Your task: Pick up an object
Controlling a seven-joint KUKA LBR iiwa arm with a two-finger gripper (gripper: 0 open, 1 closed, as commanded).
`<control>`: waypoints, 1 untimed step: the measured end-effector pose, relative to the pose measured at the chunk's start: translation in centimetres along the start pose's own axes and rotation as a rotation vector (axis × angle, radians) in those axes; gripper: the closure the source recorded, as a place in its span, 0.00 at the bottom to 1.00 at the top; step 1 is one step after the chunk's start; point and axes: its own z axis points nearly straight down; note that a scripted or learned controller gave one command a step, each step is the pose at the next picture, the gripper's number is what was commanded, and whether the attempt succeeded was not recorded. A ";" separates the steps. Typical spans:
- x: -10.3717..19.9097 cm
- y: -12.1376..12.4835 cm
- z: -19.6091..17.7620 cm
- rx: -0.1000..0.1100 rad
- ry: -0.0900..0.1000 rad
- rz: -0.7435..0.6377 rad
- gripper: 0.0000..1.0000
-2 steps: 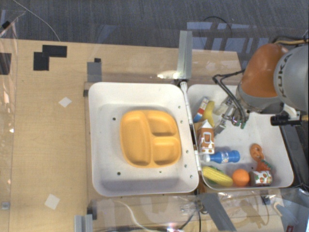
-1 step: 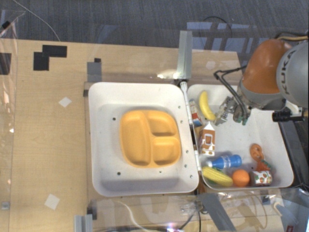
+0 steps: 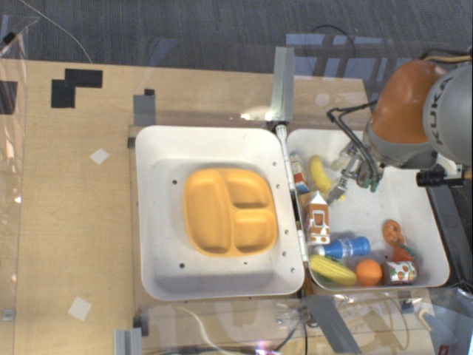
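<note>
My gripper (image 3: 353,186) hangs over the upper middle of the right bin (image 3: 429,220), with its fingers apart and nothing between them. A yellow banana (image 3: 319,174) lies just left of it. Below that stands a small orange-and-white carton (image 3: 318,223). Along the bin's front lie a blue bottle (image 3: 347,247), a yellow corn cob (image 3: 332,270), an orange (image 3: 369,272) and a small red-and-white can (image 3: 400,273). An orange-red toy (image 3: 392,232) sits to the right of the bottle.
The left bin (image 3: 159,272) holds a yellow divided plate (image 3: 229,211). A metal post (image 3: 284,87) stands behind the wall between the two bins. The grey and orange arm (image 3: 414,109) covers the right bin's far right corner.
</note>
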 end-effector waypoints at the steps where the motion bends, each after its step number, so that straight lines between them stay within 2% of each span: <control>1: 2.7 1.2 1.3 0.005 0.010 0.077 0.00</control>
